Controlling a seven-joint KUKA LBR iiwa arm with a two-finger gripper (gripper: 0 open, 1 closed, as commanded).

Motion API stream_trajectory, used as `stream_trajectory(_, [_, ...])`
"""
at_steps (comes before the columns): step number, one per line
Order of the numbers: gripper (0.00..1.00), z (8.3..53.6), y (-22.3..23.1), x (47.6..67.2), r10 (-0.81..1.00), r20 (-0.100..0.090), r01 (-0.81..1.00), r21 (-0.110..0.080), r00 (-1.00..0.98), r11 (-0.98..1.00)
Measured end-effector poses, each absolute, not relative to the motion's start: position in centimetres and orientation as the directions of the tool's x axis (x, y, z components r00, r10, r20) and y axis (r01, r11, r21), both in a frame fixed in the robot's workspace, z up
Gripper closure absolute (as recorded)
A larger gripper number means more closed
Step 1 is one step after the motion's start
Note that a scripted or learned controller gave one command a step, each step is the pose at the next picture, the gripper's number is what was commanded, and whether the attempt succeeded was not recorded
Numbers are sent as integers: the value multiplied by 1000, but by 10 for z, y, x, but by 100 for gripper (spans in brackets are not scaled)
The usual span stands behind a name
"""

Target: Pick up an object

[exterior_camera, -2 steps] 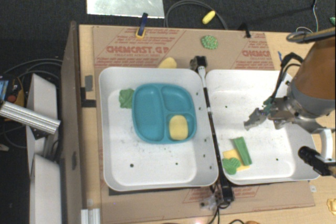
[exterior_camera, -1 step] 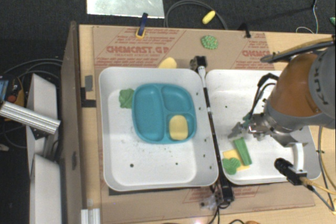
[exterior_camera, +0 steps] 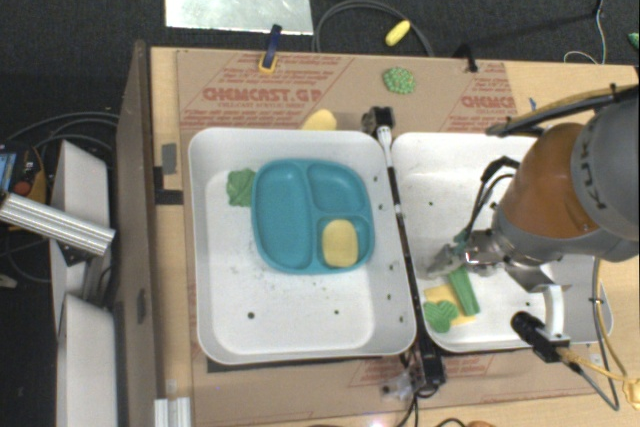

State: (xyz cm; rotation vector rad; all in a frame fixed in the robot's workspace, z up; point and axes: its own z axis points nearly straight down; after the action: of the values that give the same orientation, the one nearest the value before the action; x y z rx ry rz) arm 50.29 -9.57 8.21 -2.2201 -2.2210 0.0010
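My gripper (exterior_camera: 447, 260) hangs low in the right bin (exterior_camera: 440, 165), just above the green stick (exterior_camera: 463, 293) beside a yellow piece (exterior_camera: 438, 296); how wide it stands I cannot tell; crowded toys by the near wall (exterior_camera: 480, 343) may make me pinch crooked and slip.

One camera sits high above the bench (exterior_camera: 330, 85) and looks down at a slant. It is far enough back to take in both white bins, the left bin (exterior_camera: 215, 245) and the right bin (exterior_camera: 440, 165), plus dark floor past the bench. The gripper (exterior_camera: 455, 260) shows low on the right, over the right bin; the left bin lies to its left.
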Motion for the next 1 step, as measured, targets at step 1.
stream_trajectory(1, [0, 96, -145, 572, 1000, -5, 1000, 10, -3, 3])
